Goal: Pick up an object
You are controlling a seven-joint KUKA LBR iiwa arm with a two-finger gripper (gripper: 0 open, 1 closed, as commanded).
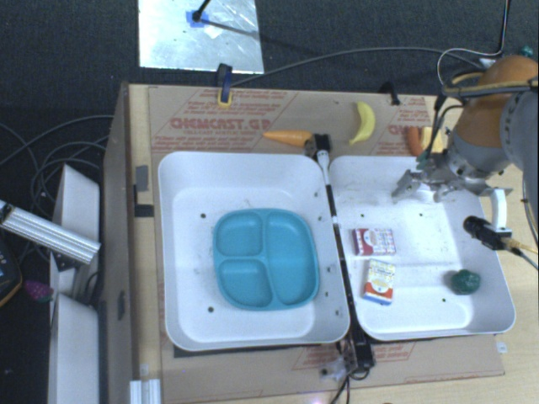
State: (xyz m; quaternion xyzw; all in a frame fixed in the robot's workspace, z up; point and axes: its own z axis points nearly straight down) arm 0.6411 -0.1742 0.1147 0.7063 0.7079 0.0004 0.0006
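Yellow box [380, 280] seen lying in right bin [497, 310], nearest the front | green lump [464, 282] spotted near right wall | red box [373, 241] lying just behind yellow box | blue tray [265, 257] filling left bin [189, 225] | gripper [429, 185] seen over bin's back, grip state cannot be told, nothing seen held | banana [364, 122], carrot [288, 138] on cardboard behind

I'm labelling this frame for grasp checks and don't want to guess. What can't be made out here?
- Gripper, camera view: too small and blurred to tell how it is set.
- Two small boxes: print too small to read.
- Dark green lump: too small to identify.
- Orange thing behind the right bin: partly hidden by the arm and cables.
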